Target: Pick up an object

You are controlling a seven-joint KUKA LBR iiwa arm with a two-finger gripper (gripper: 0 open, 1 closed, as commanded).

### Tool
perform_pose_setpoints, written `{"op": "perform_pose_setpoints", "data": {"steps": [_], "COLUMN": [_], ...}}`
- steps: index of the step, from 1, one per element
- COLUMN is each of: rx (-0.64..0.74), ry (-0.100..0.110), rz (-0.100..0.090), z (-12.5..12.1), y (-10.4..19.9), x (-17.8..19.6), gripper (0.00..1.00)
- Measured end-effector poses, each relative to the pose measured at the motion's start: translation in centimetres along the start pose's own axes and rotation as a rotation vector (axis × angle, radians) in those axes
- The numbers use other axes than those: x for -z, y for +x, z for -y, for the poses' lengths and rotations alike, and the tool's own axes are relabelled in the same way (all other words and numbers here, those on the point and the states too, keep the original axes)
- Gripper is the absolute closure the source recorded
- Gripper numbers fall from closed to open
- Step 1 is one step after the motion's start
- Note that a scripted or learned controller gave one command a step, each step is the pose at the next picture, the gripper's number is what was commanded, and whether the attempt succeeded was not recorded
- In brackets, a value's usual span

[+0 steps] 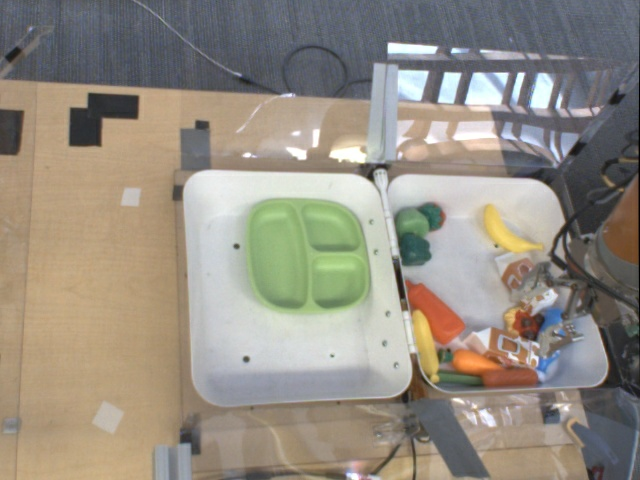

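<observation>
Overhead slanted view of a worktop (pixel 90 298) with two shallow white bins side by side. Left bin (pixel 215 268): one green divided plate (pixel 307 254), lying flat near the middle. Right bin (pixel 450 193): green vegetable toys (pixel 415 234) at the far left, yellow banana (pixel 508 230) toward the far right, orange block (pixel 435 311) along the left wall, and a crowded heap of carrot (pixel 475 360), small printed packets (pixel 512 346) and other pieces in the near right corner. Gripper (pixel 558 313) low over that heap, at the right edge of the bin, amid cables; state of the fingers impossible to tell against the clutter, nothing clearly seen between them. Probable risks, judged from the layout: closing on two touching pieces at once, a thin packet slipping out on the lift, or contact with the bin wall just beside the heap.
</observation>
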State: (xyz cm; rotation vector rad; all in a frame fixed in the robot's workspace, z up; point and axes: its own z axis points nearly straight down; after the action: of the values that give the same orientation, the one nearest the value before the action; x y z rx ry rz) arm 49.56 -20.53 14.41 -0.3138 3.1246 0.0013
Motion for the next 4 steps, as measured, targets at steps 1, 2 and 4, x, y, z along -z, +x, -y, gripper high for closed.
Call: {"op": "perform_pose_setpoints", "data": {"steps": [1, 2, 4], "rx": [-0.089, -0.230, -0.600], "ry": [0.008, 0.006, 0.002], "rz": [0.016, 0.014, 0.009], "z": [1.5, -0.4, 2.5], "y": [-6.8, -4.7, -12.8], "x": [-4.8, -5.4, -5.7], "gripper": [0.00, 0.00, 0.00]}}
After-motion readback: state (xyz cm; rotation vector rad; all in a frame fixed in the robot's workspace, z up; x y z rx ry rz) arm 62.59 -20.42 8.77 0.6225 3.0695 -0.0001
